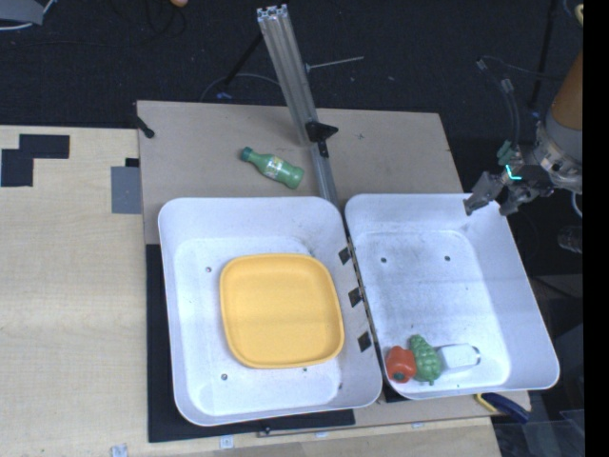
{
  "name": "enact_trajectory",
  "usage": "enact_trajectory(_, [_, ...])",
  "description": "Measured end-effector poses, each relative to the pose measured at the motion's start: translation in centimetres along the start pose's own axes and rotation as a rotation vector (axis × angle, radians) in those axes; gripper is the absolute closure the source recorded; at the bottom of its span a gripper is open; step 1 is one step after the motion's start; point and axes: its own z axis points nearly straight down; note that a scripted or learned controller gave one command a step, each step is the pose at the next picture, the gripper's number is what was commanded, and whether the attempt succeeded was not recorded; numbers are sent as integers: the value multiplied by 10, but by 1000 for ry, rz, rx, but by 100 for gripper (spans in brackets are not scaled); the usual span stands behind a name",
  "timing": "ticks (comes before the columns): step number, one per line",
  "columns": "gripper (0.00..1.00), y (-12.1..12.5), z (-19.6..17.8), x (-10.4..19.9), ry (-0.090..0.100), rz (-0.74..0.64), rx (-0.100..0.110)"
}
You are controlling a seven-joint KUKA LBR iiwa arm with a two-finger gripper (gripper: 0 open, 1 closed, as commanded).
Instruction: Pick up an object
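Approach step, nothing lifted yet. Gripper (497, 196) poised over the far right corner of the right bin (533, 293), fingers spread apart with nothing between them. Candidates huddled at the near edge of that bin: red object (401, 363) touching green object (426, 359), white object (461, 356) just beside. Yellow plate (282, 309) flat in the left bin (181, 255); green bottle (273, 167) lying on the bench behind it. Well apart from the cluster, so next move, by judgement: travel toward the near edge, line up over one piece, descend, close. Tight packing likely to spoil a clean grasp.
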Motion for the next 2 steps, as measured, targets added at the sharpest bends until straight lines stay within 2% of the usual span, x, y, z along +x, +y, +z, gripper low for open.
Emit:
enact_trajectory(1, [0,0,0,0,0,0,0])
enact_trajectory(2, [0,-8,50,7,1,1,4])
